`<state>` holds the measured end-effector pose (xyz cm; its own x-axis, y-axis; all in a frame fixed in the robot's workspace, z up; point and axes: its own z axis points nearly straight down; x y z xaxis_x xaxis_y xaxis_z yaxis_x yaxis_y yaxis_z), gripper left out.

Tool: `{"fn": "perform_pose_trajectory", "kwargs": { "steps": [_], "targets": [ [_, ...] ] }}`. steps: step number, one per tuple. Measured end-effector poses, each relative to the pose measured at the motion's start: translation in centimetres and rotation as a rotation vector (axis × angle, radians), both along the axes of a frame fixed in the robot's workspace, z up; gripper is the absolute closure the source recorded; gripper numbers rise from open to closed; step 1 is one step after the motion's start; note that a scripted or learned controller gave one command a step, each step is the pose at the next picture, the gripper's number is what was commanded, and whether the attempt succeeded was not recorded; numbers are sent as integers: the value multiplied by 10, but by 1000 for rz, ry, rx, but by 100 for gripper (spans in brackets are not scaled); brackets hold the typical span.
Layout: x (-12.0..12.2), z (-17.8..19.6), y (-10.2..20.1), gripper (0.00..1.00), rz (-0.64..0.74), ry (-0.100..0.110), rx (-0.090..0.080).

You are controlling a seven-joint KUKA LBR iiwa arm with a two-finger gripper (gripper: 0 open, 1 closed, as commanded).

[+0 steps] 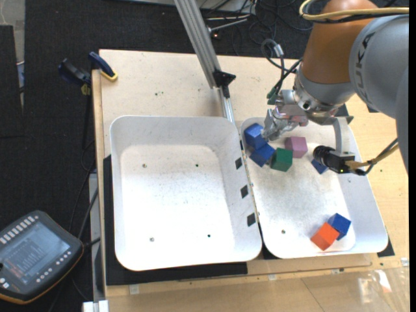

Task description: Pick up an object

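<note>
Blocks are clustered at the far end of the right bin (364, 203): two blue blocks (257, 144) are seen touching near the divider, a green block (282, 160) just beside them, and a pink block (296, 145) close behind the green one. The gripper (276, 125) is poised low over this cluster, right beside the upper blue block, and whether the jaws are released or clenched cannot be told from this angle. Nothing is seen between them. Another blue piece (318, 166) is partly hidden by a black fitting at the bin's right side. An orange block (324, 237) and a blue block (339, 225) are found touching in the near corner. The left bin (123, 174) is set alongside on the bench (162, 77).
</note>
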<state>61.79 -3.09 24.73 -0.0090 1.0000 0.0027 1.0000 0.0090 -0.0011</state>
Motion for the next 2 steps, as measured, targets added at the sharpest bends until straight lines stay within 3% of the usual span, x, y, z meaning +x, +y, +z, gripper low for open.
{"fn": "perform_pose_trajectory", "kwargs": {
  "steps": [2],
  "targets": [
    [-19,-1,113,100,-1,-2,-1]
  ]
}}
